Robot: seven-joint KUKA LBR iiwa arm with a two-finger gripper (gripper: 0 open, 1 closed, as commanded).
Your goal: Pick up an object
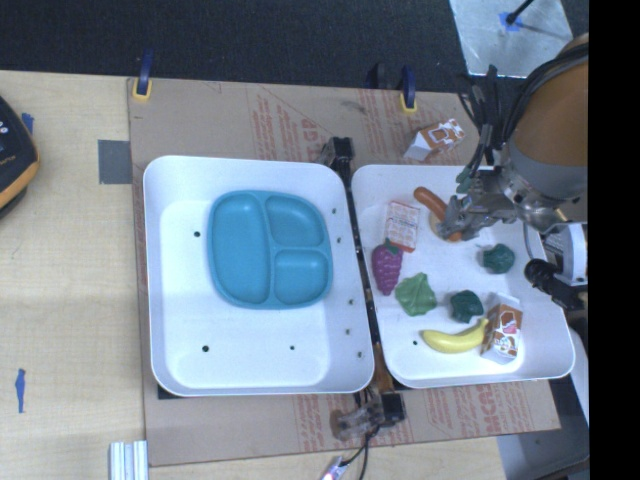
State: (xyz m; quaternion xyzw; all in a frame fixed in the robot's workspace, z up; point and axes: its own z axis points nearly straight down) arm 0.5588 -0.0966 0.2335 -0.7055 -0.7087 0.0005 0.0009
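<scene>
Wooden table (pixel 70 298), dark carpet behind; the gripper (pixel 462 218) sits low over the orange sausage (pixel 432 204) — grip state, can't tell.

Two bins sit side by side on the counter (pixel 70 298). The left bin (pixel 175 358) holds a divided plate (pixel 268 248); the right bin (pixel 540 363) holds a banana (pixel 452 339) at its front, a sausage (pixel 432 202) behind.

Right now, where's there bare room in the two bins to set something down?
Left bin: bare floor runs all around the blue divided plate, widest below it and on its left. Right bin: crowded, with grapes, lettuce, banana and the hand over the sausage.
</scene>
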